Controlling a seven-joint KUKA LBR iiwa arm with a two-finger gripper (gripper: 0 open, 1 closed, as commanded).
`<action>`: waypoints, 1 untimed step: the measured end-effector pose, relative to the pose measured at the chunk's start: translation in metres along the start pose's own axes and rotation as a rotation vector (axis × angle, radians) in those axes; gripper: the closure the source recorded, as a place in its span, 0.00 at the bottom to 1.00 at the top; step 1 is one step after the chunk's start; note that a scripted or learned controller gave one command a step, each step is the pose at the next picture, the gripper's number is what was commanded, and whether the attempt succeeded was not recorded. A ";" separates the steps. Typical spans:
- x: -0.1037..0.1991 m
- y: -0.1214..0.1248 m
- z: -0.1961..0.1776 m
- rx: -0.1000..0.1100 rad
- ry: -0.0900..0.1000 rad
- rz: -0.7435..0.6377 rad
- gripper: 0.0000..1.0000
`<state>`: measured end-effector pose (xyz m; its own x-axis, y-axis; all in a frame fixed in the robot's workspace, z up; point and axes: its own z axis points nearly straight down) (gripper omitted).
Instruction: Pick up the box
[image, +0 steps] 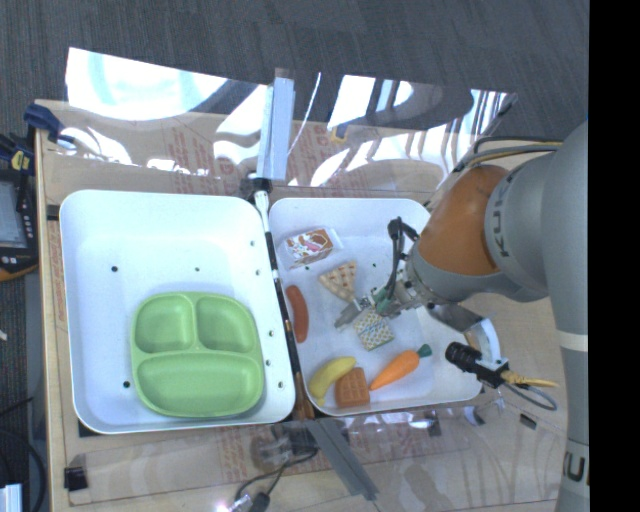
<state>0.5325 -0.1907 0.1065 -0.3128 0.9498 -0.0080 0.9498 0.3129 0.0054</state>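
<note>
Gripper (372, 303) fingers are seen low over the middle of the right bin (440, 398), reached in from the right by the grey arm (540, 230) with its orange band. How far the fingers are parted cannot be told, as they are small and partly blurred against the toys beneath; nothing is clearly seen between them.

The box (308, 245) is found at the upper left of the right bin, well apart from the gripper. It is shown as a small, flat, white packet with a red and orange printed picture on its top face, lying slightly tilted, near the bin's left wall.

Below the box, a tan waffle-patterned piece (340, 279) is laid, and just beside the gripper a small checked cube (374, 329) is seen. A red sausage (298, 311) is placed along the left wall. Near the front of the bin, a yellow banana (329, 375), a brown biscuit-like block (352, 387) and an orange carrot (398, 367) with a green top are grouped closely.

The left bin (90, 250) is occupied by a green divided plate (196, 353) with three compartments.
</note>
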 end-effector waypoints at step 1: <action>-0.009 0.002 0.014 0.004 0.006 -0.067 0.00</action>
<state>0.5376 -0.1986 0.0926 -0.3760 0.9266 -0.0019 0.9266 0.3761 0.0014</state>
